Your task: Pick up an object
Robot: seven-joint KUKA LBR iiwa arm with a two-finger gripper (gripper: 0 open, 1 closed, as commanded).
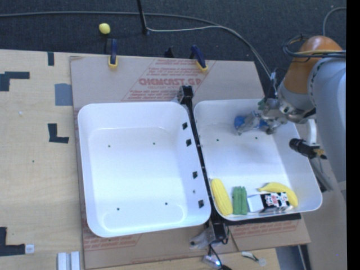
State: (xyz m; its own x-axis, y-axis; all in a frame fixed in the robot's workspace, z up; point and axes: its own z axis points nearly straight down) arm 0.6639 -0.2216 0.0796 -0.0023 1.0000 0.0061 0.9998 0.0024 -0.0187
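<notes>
The left bin (pixel 135 167) has a wide bare floor, so a hand could come straight down almost anywhere in it. In the right bin (pixel 247 156) the middle floor is bare too, but the near edge is crowded by a yellow corn cob (pixel 220 196), a green thing (pixel 240 200), a black-and-white box (pixel 272 202) and a banana (pixel 280 189) lying close side by side. The grey arm (pixel 329 111) hangs over the far right corner, and a small blue thing (pixel 243 121) lies there by its tip.

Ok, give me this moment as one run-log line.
arm: over right bin | gripper: at blue object, far end | grasp: unconfirmed | near end: corn, green item, banana
</notes>
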